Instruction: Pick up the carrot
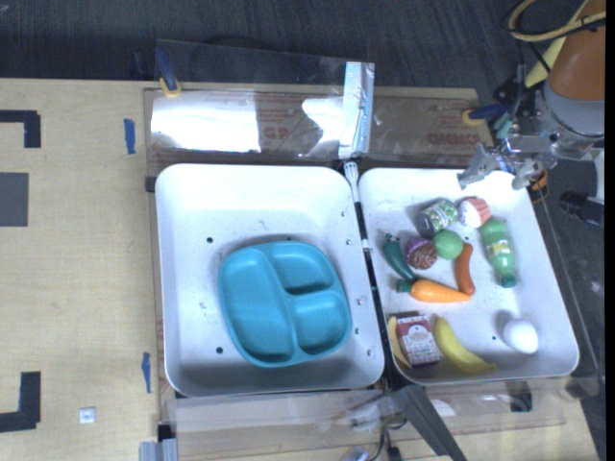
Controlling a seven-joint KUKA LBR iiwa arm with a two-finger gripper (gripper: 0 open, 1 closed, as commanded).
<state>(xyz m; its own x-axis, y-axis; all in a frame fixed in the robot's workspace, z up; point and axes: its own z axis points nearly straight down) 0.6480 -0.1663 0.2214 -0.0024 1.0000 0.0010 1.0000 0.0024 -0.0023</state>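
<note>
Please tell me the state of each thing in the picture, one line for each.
gripper: above right bin's far edge, holding nothing
carrot: lying flat in right bin, not gripped
blue tray: lying flat in left bin
green bottle: lying on its side
banana: lying flat

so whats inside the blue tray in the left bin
The blue tray shows three bare compartments, and it sits alone in the left bin. The bin floor beneath it is covered, so anything under it can't be seen.
</note>
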